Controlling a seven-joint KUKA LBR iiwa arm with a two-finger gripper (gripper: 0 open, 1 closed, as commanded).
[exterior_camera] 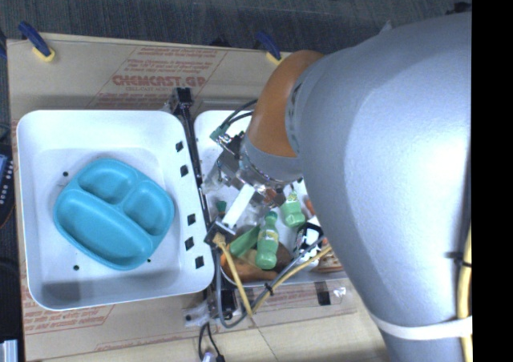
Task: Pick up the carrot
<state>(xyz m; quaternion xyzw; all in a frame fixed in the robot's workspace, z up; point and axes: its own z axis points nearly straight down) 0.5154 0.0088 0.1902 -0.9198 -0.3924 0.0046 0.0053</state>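
The bench is a brown cardboard-covered surface printed with red lettering; blue clamps grip its far edge at two places; two shallow white bins sit on it side by side, touching along their inner walls; the left bin lies fully in view; the right bin is largely covered by the arm; black cables trail over the near edge.

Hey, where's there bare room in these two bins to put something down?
The left bin has bare white floor around the blue divided plate: a wide strip above it toward the far wall, and a band below it along the near wall. The right bin is crowded, with green bottles piled under the arm.
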